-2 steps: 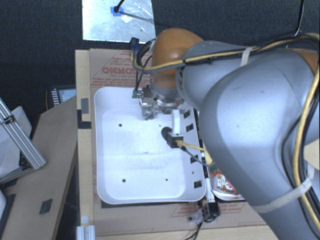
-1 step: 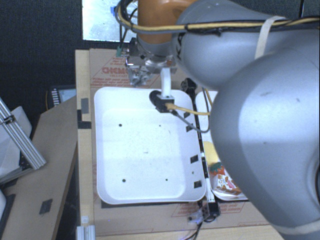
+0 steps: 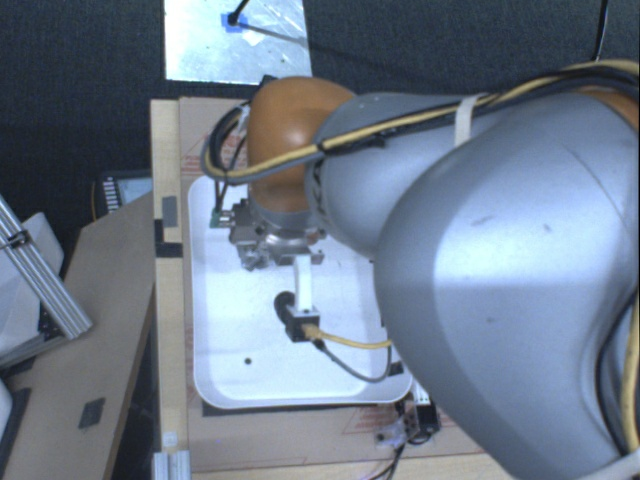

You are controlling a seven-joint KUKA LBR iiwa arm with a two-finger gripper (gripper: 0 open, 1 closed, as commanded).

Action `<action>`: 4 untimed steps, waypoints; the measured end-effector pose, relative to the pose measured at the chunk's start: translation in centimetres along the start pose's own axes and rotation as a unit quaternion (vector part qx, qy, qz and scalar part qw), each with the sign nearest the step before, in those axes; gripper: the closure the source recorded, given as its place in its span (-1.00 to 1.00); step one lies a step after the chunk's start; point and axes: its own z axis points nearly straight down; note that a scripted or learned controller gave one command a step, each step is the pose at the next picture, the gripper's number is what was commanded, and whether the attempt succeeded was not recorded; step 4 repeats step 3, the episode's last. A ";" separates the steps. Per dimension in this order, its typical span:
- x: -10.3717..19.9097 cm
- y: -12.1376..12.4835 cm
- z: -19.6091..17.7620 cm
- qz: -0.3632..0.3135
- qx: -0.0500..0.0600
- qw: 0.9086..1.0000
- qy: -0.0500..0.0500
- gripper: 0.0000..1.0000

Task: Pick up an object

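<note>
Camera view, from above at a slant. Progress: judged early; nothing is seen lifted clear of the shallow white plastic bin (image 3: 228,313), so the pick is taken as not yet done; the descent, the closing on a thing and the lift all appear to be left.

Position of the task's thing: no definite target can be picked out; the one candidate on the bin's bare floor is a small dark speck (image 3: 248,360), lying toward the near left corner, well apart from the tool and too small to identify.

Pose of the robot: the grey jointed arm (image 3: 500,268) enters from the right and covers the right half of the scene; its rounded orange band (image 3: 290,128) sits over the far end of the bin; below it the metal two-finger gripper (image 3: 272,256) points straight down over the far-middle part of the bin floor, low and close to the surface; whether it touches cannot be told. How far the gripper is parted, and whether it has hold of anything, cannot be told from this angle, since the wrist housing hides its tip.

Surroundings: a crinkled silver foil sheet (image 3: 235,28) lies beyond the bin on the far side; a pale aluminium rail (image 3: 40,283) stands to the left.
</note>
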 end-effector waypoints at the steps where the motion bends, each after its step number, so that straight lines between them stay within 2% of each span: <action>1: -0.3 6.6 -0.2 0.001 -0.010 1.000 0.001 1.00; 2: -0.3 6.4 -1.3 0.000 -0.009 1.000 0.002 1.00; 3: -2.8 8.8 -10.4 0.005 -0.013 1.000 0.002 1.00; 4: -2.8 8.8 -10.4 0.005 -0.013 1.000 0.002 1.00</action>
